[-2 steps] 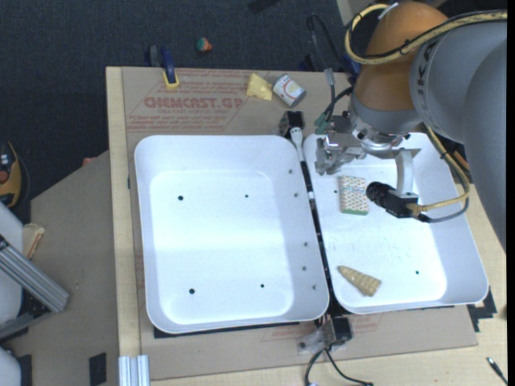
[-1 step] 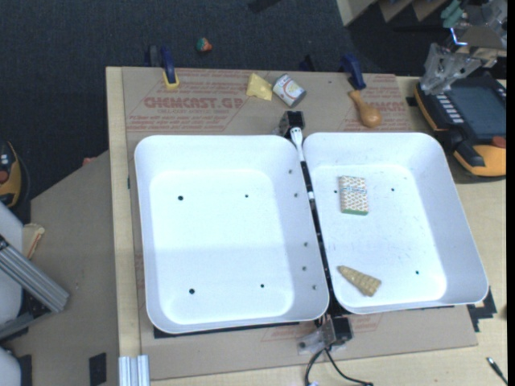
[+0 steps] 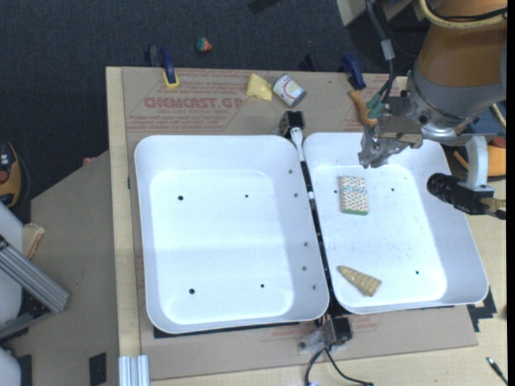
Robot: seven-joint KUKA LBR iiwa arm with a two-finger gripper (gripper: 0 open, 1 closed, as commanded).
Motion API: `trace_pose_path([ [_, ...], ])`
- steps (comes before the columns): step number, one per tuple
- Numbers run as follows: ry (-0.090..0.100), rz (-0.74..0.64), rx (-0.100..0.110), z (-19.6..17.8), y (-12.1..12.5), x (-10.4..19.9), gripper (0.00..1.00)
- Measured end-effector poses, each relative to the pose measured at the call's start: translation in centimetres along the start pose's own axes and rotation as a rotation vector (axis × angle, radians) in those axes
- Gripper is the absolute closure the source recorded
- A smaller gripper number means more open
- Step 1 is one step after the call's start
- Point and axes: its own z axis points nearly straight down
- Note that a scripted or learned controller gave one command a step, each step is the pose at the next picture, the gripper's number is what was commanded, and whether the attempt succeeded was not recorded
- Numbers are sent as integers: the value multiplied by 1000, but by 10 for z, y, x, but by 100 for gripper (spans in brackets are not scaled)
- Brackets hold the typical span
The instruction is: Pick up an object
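Note:
In the right bin (image 3: 451, 240) lie two objects: a small rectangular sponge-like block (image 3: 353, 195), pale with a green edge, and a tan cone-shaped piece (image 3: 359, 279) near the front. My gripper (image 3: 373, 156) hangs over the bin's back part, just above and to the right of the block. Nothing shows between its fingers, which look close together.
The left bin (image 3: 217, 232) adjoins the right one along a black divider (image 3: 310, 207). Behind the bins on the brown board lie a yellow scrap (image 3: 259, 88), a small white box (image 3: 289, 90), and blue clamps (image 3: 168, 64). A black fitting (image 3: 459, 191) juts in at the right.

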Motion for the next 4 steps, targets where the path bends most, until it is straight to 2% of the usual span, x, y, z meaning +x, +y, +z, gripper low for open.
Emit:
trace_pose_path([
  [1,-3,0,-34,-143,39,25,100],
  [2,-2,2,-4,-55,-12,50,100],
  [3,0,1,-35,-230,-34,69,100],
  [4,-5,-3,2,-92,-72,132,100],
])
